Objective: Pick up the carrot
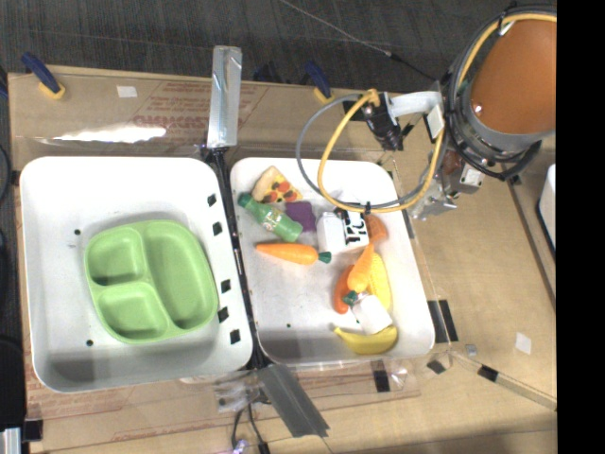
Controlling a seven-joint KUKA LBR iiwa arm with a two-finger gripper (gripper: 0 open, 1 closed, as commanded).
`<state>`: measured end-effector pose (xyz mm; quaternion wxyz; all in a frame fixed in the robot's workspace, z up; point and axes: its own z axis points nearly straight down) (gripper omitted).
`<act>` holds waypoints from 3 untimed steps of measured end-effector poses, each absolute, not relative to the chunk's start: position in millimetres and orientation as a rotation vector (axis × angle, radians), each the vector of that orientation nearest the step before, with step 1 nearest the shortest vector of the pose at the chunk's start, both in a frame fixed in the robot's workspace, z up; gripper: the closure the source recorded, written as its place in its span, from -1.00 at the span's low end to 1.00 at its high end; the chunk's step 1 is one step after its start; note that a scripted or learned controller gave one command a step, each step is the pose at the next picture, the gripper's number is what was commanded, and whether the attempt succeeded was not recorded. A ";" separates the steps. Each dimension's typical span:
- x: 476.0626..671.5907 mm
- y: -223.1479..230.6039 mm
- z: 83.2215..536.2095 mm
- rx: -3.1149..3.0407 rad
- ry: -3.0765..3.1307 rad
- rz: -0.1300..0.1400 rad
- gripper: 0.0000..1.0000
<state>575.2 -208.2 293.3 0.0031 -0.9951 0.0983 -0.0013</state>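
So the carrot we're after is lying flat in the right bin, toward its left-middle, orange body pointing left and the little green stub end on the right. It has bare white floor in front of it, which is nice. Just behind it there's a green bottle and a purple piece, near but not touching as far as we can tell, and a pizza slice further back.

It reads to us as a plastic toy carrot, so we're guessing light, stiff and hollow-ish, nothing to crush, but smooth and tapered. That taper is the annoying bit: squeeze near the thin tip and it'll likely squirt out or swivel. We'd take it across the thick middle, fingers straddling the short axis, coming straight down.

The gripper sits low over the right side of that bin, by a white block with black markings, and something orange is right next to it. We can't tell whether the fingers are spread or pinched; cables and clutter hide them. We don't see the carrot between them.

Watch out for the other orange piece beside the yellow bananas, an easy mix-up. The green divided plate sits in the left bin, well out of the way.
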 end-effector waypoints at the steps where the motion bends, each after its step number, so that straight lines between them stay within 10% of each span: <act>1: 578.1 -202.8 304.2 -3.113 0.295 -0.016 1.00; 3: 563.4 -203.4 272.3 -3.116 0.295 -0.004 1.00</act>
